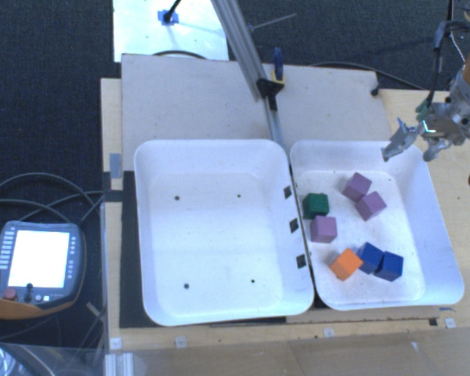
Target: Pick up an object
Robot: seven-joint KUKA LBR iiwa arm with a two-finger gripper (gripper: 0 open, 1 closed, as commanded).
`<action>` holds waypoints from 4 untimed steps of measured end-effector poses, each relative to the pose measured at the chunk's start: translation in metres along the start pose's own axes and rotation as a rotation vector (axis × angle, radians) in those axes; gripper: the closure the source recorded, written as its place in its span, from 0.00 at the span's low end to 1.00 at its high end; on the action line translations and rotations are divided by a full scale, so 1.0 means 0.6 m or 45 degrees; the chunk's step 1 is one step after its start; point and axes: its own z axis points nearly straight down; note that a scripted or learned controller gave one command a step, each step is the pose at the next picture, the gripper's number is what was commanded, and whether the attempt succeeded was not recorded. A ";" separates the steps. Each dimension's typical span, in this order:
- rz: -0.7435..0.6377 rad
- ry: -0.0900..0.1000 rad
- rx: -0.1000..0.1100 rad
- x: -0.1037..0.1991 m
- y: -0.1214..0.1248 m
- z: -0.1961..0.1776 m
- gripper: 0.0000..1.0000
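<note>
gripper (413, 142) hangs over the upper right rim of the right bin (442, 233), its two fingers spread apart and nothing between them.

right bin holds seven small cubes: green cube (316, 204) near the dividing wall, purple cube (323, 229) just below it, two more purple cubes (363, 195) touching each other higher up, orange cube (346, 264) low down, two blue cubes (380, 261) touching just right of it. left bin (211, 233) shows only a few dark specks on its floor.

judgement: cubes look light, rigid, flat-sided, likely smooth. grip across two opposite faces. the green cube and the lone purple one stand freest; the paired cubes leave little room for a finger between them.
</note>
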 end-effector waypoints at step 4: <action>-0.001 0.001 -0.007 -0.010 0.039 0.260 0.00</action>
